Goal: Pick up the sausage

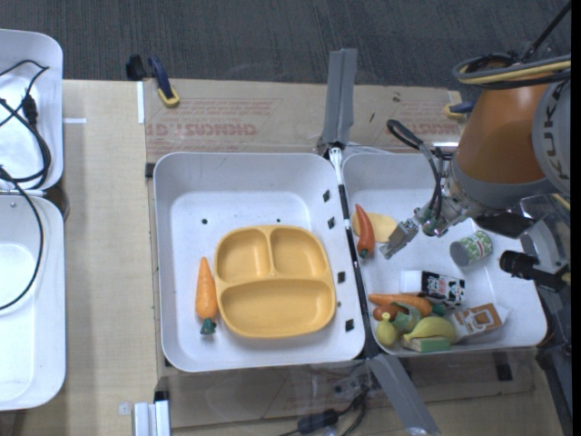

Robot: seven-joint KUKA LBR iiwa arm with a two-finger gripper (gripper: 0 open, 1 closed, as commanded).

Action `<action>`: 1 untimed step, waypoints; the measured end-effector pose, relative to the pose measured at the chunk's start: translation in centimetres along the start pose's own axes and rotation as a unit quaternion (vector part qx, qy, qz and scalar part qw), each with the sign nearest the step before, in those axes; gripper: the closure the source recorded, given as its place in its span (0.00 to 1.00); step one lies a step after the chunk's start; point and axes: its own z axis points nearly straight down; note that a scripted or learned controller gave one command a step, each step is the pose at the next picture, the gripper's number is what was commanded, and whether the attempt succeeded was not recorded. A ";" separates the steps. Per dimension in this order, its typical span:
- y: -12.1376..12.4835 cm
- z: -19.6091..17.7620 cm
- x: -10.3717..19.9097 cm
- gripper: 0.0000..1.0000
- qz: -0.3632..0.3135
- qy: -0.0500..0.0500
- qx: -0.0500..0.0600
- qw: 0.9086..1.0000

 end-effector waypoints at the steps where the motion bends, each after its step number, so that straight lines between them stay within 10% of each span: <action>1: 0.8 0.0 -3.1 0.00 0.005 -0.001 0.000 1.000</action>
